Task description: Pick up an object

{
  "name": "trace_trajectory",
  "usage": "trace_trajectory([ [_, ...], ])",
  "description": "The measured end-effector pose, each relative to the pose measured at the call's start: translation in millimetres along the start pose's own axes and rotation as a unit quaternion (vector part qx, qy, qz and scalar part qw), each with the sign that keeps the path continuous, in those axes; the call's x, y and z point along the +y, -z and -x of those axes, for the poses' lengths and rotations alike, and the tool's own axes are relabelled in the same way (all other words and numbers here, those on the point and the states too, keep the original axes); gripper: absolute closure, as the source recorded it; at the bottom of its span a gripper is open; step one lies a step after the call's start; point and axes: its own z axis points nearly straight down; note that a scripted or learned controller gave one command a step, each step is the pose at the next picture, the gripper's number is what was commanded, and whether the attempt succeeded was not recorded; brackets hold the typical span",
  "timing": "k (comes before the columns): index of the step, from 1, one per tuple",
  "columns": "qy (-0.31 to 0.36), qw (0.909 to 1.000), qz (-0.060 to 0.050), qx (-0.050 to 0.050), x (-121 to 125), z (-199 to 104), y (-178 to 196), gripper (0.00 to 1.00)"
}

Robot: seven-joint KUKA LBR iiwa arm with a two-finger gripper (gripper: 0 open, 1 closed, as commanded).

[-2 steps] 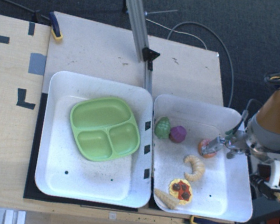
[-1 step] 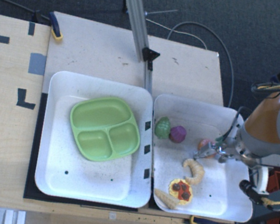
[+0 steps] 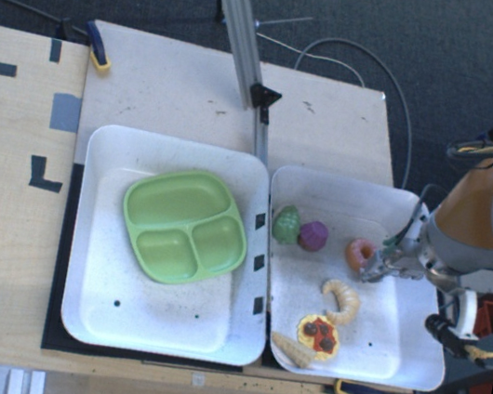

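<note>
The right bin (image 3: 406,361) holds several toy foods: a green vegetable (image 3: 286,224), a purple one (image 3: 313,236), a pink donut (image 3: 359,253), a tan croissant (image 3: 341,301), a small pizza (image 3: 318,334) and a tan wedge (image 3: 292,349). My gripper (image 3: 373,270) reaches in from the right and sits low in the bin, just right of and below the donut. Nothing shows between its tips.
The left bin (image 3: 88,239) holds a green divided plate (image 3: 185,225). A metal pole (image 3: 243,30) slants down to the bins' shared wall. A cable (image 3: 366,57) loops behind the right bin. The arm's body (image 3: 478,223) overhangs the right bin's right side.
</note>
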Motion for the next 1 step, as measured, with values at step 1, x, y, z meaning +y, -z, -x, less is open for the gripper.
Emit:
trace_trajectory([
  [1, -0.001, 1.0, 0.002, 0.0, 2.6, 0.5, 42.1, 1.0],
])
